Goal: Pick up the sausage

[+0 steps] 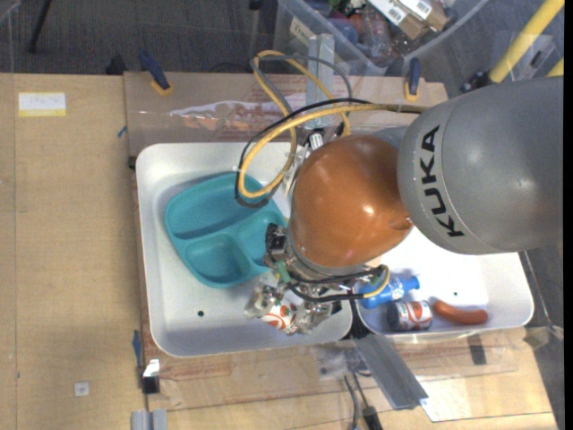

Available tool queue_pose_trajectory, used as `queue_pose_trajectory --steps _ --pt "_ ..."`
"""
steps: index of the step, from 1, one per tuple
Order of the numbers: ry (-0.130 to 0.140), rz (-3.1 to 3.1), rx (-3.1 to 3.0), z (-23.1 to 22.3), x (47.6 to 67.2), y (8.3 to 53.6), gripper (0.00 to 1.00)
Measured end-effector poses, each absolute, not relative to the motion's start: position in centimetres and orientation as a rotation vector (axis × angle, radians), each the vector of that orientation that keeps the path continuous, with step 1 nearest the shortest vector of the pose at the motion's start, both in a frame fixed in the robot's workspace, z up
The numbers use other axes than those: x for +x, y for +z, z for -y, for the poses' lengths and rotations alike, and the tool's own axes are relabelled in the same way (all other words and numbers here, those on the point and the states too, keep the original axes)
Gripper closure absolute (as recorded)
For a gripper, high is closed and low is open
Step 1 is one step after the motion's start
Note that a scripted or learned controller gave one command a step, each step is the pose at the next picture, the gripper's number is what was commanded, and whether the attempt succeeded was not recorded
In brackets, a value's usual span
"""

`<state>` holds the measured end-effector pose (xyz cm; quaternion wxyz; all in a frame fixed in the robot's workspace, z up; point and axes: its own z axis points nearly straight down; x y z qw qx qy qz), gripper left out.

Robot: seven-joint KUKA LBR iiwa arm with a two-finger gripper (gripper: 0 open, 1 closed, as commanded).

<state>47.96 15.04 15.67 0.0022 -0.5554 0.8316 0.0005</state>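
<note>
The 2 bins (179,330) look like smooth white plastic. The teal tray (210,231) is matt plastic. The arm's orange band (345,204) is glossy, its grey shell (501,159) satin. The sausage (461,313) shines; the bench (63,240) is pale matt wood.

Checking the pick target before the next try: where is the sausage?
The sausage lies in the right bin, near its front edge, just right of a small can.
</note>
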Motion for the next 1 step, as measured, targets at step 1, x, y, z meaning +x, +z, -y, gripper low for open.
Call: queue_pose_trajectory --steps 1 --pt "0.002 -2.608 -1.74 -19.79 47.95 19.37 1.0"
